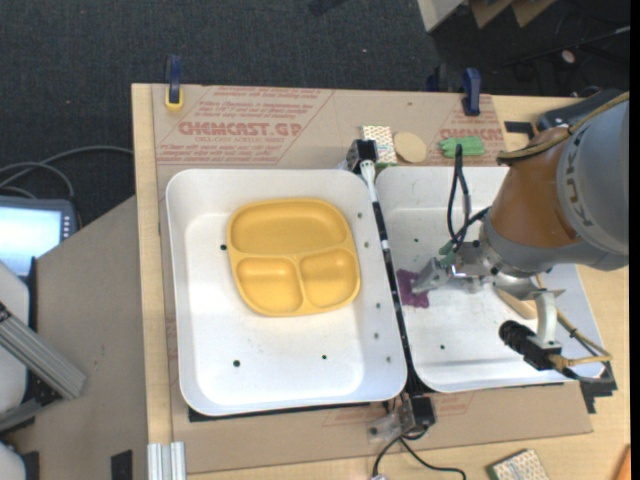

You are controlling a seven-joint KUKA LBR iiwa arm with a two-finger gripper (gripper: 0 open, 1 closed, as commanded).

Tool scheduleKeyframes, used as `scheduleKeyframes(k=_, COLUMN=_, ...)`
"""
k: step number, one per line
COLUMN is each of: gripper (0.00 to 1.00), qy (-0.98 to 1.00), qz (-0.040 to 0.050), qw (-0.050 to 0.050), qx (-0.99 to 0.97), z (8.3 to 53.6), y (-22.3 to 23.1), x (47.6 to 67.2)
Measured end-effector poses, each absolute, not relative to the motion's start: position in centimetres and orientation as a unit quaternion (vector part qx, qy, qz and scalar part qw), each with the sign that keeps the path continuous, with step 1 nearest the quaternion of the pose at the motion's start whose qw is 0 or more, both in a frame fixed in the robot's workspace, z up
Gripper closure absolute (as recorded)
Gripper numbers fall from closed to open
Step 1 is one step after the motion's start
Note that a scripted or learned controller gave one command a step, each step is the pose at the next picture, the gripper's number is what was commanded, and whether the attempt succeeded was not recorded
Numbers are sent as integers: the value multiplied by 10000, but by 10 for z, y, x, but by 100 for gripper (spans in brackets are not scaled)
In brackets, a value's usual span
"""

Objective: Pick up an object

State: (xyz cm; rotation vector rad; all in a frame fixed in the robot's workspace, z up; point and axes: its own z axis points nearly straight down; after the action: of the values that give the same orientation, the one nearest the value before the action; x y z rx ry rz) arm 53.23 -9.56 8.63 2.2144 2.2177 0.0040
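Two white bins are sitting side by side on my desk (pixel 250 128). A yellow divided tray (pixel 294 256) is lying in the left bin (pixel 200 358). In the right bin (pixel 470 363), my tool (pixel 437 276) is hanging low, touching a small purple object (pixel 412 287) near the bin's left wall; I cannot tell its opening.

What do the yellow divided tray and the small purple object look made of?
Yellow three-compartment tray in the left white bin: probably moulded plastic, smooth and matte, with rounded edges and uniform colour. Small purple object in the right white bin: too small to tell; possibly soft rubber or plastic.
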Motion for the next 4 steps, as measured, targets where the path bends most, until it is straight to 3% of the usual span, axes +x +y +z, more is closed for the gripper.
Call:
scheduleKeyframes(k=1, gripper=100, qy=7073, qz=35, qw=41, qx=7069, z=97, y=-95, x=533)
scheduleKeyframes(k=2, gripper=100, qy=7081, qz=30, qw=44, qx=7061, z=192, y=-85, x=561)
scheduleKeyframes(k=4, gripper=100, qy=7082, qz=17, qw=19, qx=7060, z=252, y=-40, x=562)
